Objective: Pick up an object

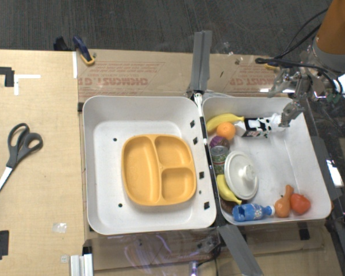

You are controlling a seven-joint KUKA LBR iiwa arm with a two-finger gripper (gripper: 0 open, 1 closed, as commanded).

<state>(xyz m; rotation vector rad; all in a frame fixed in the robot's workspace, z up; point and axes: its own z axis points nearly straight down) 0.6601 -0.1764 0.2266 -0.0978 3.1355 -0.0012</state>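
Observation:
My gripper (pixel 288 111) hangs over the far right corner of the right bin (pixel 310 154), below the orange band of the arm. Just left of it lies a black-and-white toy (pixel 259 126), close to the gripper tip; whether they touch I cannot tell. Along the bin's left side lie a yellow banana (pixel 221 121), an orange fruit (pixel 225 130), a small can (pixel 219 154), a white round lid (pixel 242 175) and a second banana (pixel 225 191). At the front lie a blue bottle (pixel 252 212), an orange gourd-like fruit (pixel 283 204) and a red fruit (pixel 299 203).
The left bin (pixel 98 154) holds a yellow divided plate (pixel 159 169). Scissors (pixel 17 148) lie on the wooden bench at the left. A grey post (pixel 201 62) rises between the bins at the back. Cables trail around the arm at the upper right.

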